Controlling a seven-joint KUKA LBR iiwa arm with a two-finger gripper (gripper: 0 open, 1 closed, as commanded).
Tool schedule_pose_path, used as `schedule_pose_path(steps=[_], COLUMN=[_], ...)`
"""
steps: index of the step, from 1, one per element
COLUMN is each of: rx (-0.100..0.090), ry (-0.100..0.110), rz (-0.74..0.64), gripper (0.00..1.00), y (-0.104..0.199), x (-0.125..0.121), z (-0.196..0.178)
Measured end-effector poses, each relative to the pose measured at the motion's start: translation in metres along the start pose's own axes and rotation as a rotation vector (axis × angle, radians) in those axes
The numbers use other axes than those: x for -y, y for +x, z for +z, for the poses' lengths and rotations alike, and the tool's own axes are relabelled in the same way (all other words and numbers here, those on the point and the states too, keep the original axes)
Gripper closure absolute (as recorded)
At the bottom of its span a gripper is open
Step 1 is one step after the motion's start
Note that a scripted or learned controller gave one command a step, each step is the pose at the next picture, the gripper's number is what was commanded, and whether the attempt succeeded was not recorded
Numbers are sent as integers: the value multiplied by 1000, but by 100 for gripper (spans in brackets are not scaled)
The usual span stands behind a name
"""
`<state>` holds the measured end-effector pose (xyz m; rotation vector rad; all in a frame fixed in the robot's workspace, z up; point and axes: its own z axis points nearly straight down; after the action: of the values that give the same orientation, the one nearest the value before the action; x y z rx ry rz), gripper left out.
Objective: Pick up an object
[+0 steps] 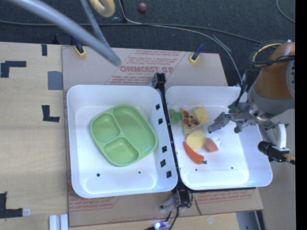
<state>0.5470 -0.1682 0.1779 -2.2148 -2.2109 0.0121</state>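
The right bin holds several toy foods. There is a yellow round piece, an orange carrot, a pink chunk, a pizza slice, a yellow wedge and a small green piece. My gripper hangs over the right-hand part of this bin, just right of the pink chunk and the yellow wedge. It stands open, with only white bin floor between its fingers. It touches none of the foods.
The left bin bears a green divided plate. Black clips line the wall between the bins. A grey pole slants across the upper left. Cables run behind the bins.
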Motion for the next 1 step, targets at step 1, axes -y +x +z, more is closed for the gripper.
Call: schedule_pose_path(steps=[1], rx=[2], ry=[-12], rz=[-3], gripper=[0], y=[0], x=[-3], z=[-6])
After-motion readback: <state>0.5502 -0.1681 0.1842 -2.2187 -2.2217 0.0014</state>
